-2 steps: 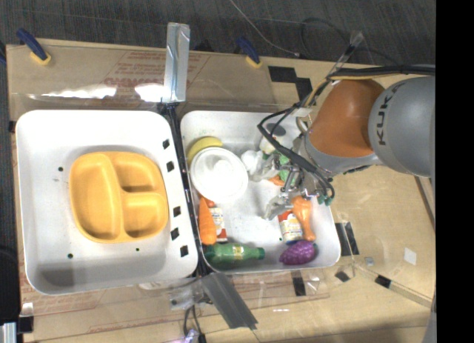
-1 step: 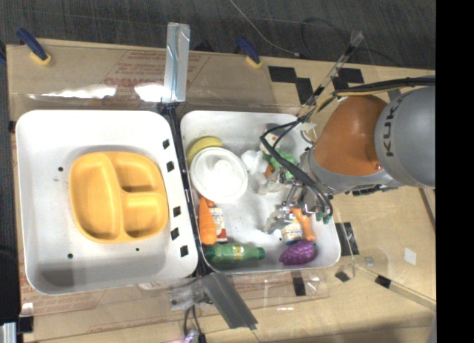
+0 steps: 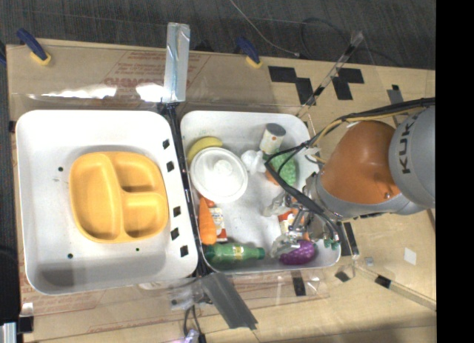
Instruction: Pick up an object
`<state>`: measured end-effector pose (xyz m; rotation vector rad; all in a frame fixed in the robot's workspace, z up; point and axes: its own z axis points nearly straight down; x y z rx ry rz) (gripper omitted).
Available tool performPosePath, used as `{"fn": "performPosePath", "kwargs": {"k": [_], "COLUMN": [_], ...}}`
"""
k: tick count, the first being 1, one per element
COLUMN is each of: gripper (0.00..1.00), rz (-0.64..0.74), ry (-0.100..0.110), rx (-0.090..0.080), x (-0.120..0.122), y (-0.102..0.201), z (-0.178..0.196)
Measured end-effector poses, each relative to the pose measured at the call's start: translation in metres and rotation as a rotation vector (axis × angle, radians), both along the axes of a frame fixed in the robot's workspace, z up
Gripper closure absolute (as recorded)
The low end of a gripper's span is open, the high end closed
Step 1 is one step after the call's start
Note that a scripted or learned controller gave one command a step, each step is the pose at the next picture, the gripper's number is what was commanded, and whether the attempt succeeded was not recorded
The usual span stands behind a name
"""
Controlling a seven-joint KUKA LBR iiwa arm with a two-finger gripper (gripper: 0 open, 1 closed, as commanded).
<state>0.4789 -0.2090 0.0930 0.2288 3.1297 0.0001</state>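
Over the right bin's near corner, pincer sits low beside purple grapes — finger spread cannot be told; green bottle lies alongside.

Bench bears left bin, right bin, side by side.

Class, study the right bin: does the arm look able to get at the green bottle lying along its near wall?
Probably yes. The green bottle lies uncovered on top, and the end effector hangs just beside it near the purple grapes.
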Motion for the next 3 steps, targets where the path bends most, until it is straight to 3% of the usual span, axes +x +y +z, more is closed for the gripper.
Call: {"fn": "performPosePath", "kwargs": {"k": [1, 2, 3], "gripper": [0.0, 1.0, 1.0], "rz": [0.061, 0.067, -0.157], "ry": [-0.001, -0.004, -0.006], "rx": [-0.001, -0.002, -0.003], "x": [0.018, 0.019, 0.053], "y": [0.014, 0.014, -0.003], "z": [0.0, 0.011, 0.144]}}
